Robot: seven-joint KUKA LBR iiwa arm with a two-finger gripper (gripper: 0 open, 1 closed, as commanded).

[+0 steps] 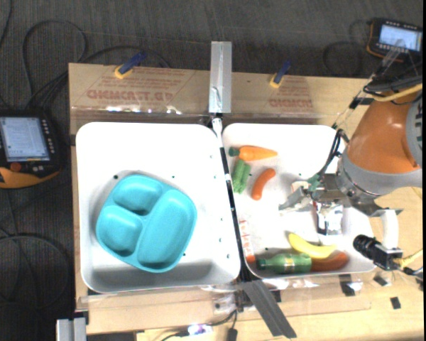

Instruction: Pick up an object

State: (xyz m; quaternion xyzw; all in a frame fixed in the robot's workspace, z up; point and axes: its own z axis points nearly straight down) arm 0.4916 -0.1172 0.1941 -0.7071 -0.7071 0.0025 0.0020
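Inside the right bin (284, 137), the pincer (326, 215) hangs just above a yellow banana (309, 246); how far its jaws are parted cannot be told. A green bottle (284, 263) lies beside the banana, a carrot (255, 152) well apart.

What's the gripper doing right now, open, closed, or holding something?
Gripper: over the right bin, above the banana; open or closed cannot be told.

Even, bright light falls from above me; the white bins (156, 137) nearly wash out, shadows under my arm (383, 151) stay soft, and small details look slightly blurred and grainy.
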